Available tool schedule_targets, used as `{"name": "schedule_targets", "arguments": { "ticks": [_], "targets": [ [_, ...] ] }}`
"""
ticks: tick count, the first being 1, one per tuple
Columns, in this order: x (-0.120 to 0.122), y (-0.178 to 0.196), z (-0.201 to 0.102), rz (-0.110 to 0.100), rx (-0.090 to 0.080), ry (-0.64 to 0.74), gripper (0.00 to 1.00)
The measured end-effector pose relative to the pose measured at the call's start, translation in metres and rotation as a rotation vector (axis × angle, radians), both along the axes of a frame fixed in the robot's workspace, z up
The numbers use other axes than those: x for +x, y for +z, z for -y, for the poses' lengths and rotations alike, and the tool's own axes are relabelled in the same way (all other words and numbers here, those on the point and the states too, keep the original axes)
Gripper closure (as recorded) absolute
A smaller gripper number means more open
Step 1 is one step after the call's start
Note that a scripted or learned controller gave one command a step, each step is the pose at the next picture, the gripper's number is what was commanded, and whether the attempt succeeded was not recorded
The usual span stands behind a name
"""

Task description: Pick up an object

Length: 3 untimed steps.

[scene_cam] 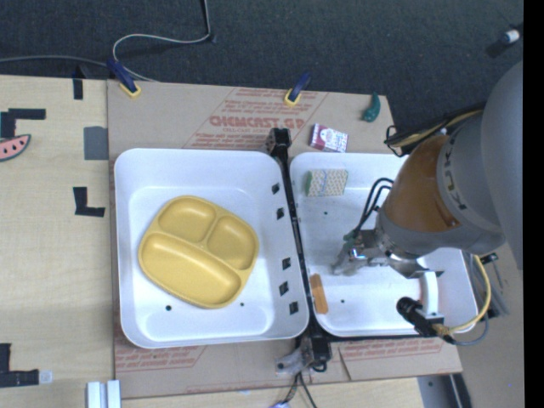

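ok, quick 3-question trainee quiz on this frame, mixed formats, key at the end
1. True or false: the yellow tray lies in the left bin.
2. Which bin is the gripper over? A) left B) right C) neither
3. Fill in: the small orange object lies by the right bin's ____ wall, near the divider.

Key
1. True.
2. B. It is over the middle of the right bin's floor.
3. Left. The patterned sponge-like pad lies further up, at that bin's top left corner.
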<state>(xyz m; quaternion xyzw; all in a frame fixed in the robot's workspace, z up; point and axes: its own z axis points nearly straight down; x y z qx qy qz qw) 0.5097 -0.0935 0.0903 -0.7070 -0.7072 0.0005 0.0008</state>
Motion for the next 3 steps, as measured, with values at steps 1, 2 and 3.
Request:
{"name": "schedule_targets", "arguments": {
  "ticks": [1, 2, 3],
  "targets": [
    [-0.001, 0.009, -0.001, -0.003, 0.001, 0.001, 1.00],
    [-0.001, 0.018, -0.002, -0.004, 0.003, 0.002, 1.00],
    [-0.001, 0.027, -0.002, -0.006, 0.004, 0.003, 1.00]
  ]
}}
